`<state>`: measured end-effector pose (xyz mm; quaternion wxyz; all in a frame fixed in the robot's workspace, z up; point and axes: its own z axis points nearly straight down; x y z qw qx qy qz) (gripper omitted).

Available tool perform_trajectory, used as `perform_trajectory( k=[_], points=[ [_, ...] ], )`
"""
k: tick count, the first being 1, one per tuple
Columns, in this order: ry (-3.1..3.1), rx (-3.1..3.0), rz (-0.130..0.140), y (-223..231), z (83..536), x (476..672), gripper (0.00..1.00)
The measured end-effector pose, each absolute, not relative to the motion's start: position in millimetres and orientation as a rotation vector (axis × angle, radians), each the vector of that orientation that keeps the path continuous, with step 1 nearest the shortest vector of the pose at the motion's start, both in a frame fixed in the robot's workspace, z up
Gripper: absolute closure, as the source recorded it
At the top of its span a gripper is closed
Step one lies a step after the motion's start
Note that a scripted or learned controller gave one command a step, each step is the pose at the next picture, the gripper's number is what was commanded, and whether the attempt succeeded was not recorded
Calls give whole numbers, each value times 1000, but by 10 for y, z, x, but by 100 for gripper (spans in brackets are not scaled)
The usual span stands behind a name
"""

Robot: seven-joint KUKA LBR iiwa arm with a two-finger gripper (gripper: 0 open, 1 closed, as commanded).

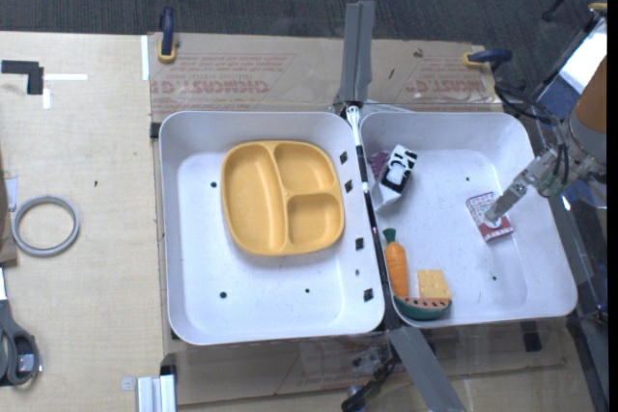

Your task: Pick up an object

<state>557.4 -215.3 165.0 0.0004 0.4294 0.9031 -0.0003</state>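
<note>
Gripper: the grey two-finger gripper [499, 210] hangs low in the right white bin [521, 289], tips at the small pink-and-white card packet [487, 214]; I cannot tell how its fingers stand.
Likely target: that packet, lying flat and alone near the bin's right side, easy to reach.
Other toys: orange plastic carrot [395, 261], yellow block [434, 285], black-and-white box [396, 171], crowded along the divider.
Left bin [193, 304]: bears a yellow divided plate [283, 197].
</note>
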Motion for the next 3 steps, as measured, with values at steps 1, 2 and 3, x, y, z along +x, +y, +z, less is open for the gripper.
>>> perform_trajectory(
  k=[1, 2, 3],
  points=[
    [2605, 1757, -2, -2003, 1538, 5281, 0],
    [2434, 1985, -2, -1812, 1717, 5232, 0],
    [2336, 2086, 5, -1978, 974, 5363, 0]
  ],
)
